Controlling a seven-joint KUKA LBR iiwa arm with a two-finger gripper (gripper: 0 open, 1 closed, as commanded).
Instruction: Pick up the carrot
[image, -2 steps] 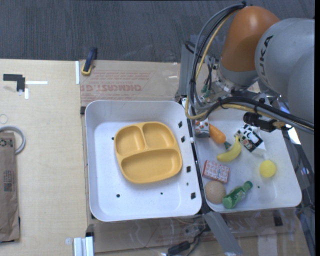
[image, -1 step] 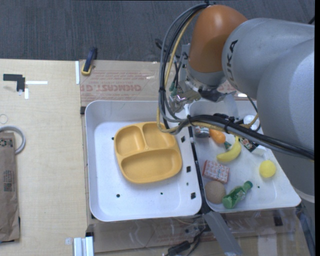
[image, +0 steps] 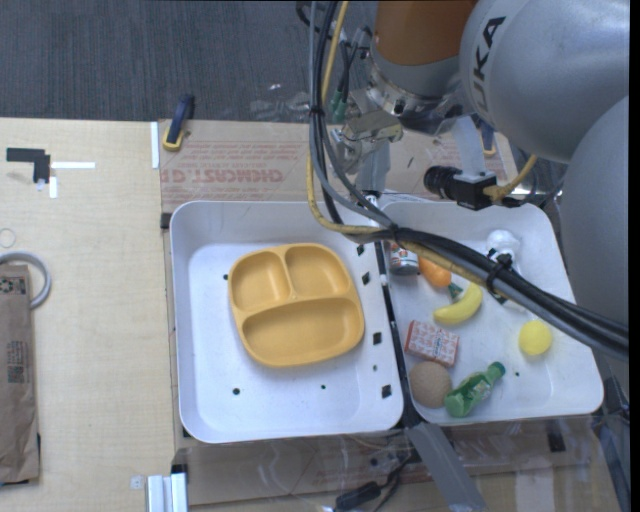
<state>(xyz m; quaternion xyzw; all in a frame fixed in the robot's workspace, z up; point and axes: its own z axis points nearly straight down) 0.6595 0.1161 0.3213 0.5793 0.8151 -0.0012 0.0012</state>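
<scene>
One small carrot lies half hidden under cables, probably light, stiff and smooth; grip mid-body; the tool's state I cannot tell.

A yellow divided plate sits in a white bin, while the other white bin holds an orange carrot, yellow banana, yellow lemon, green bottle, brown kiwi and red-and-white box.
</scene>
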